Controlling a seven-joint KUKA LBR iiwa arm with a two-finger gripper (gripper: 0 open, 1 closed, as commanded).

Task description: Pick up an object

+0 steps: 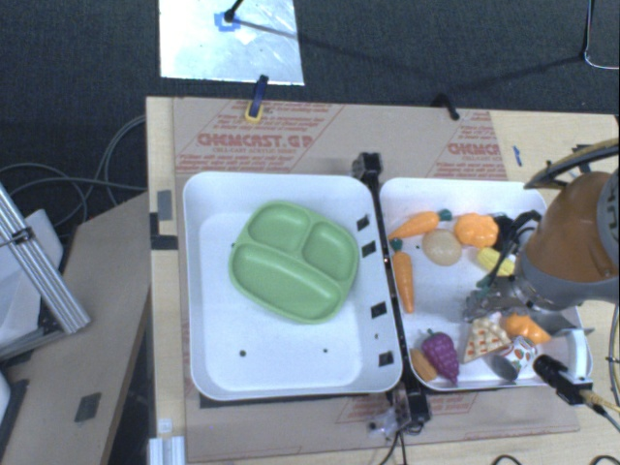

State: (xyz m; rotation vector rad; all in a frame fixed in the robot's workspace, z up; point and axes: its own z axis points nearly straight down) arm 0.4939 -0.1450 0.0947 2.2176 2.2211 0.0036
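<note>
The left bin (208, 289) lies well to the left of the gripper and carries a green divided plate (294, 260), which rests flat on the bin floor, clear of the walls. A black clip strip (383, 260) runs along the seam between the two bins.

The right bin (455, 190) holds the toy food. A carrot (403, 281) lies lengthwise just beside the seam, left of the gripper. A second carrot (415, 225) lies tilted above it, up and to the left of the gripper. A purple grape bunch (441, 353) sits below and left of the gripper, near the bin's front wall. A pale round piece (444, 248) sits up and to the left of the gripper, with an orange fruit (475, 230) just beside it on the right.

The gripper (489, 303) sits low in the right bin, at the wrist of the arm (576, 245). Whether it is spread or pressed together cannot be determined. A pizza slice (484, 338) lies directly below the gripper, close to it; contact cannot be confirmed. An orange piece (525, 326) lies right of the slice.
</note>
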